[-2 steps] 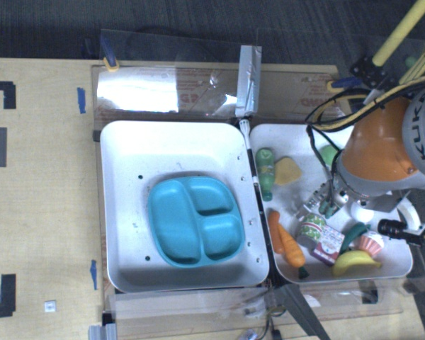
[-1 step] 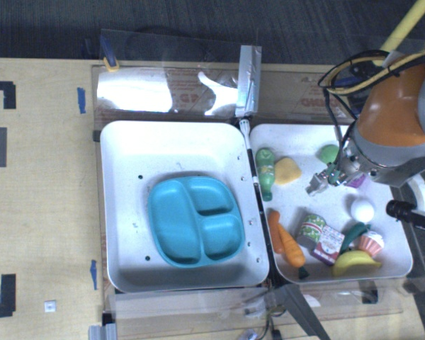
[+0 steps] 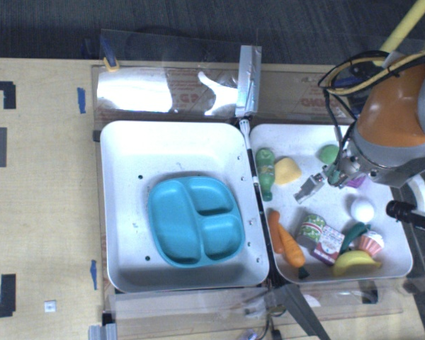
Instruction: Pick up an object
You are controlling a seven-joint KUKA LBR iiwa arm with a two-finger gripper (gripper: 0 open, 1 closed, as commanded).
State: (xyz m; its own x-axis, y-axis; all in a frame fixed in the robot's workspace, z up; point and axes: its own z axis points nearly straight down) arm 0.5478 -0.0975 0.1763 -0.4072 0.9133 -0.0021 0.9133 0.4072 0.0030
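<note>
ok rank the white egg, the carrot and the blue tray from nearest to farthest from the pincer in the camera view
From the pincer, over the right bin:
1. White egg, just right of it and slightly nearer the bench's front, same bin.
2. Carrot, toward the front, along the right bin's left wall.
3. Blue tray, across the divider in the left bin.
</note>
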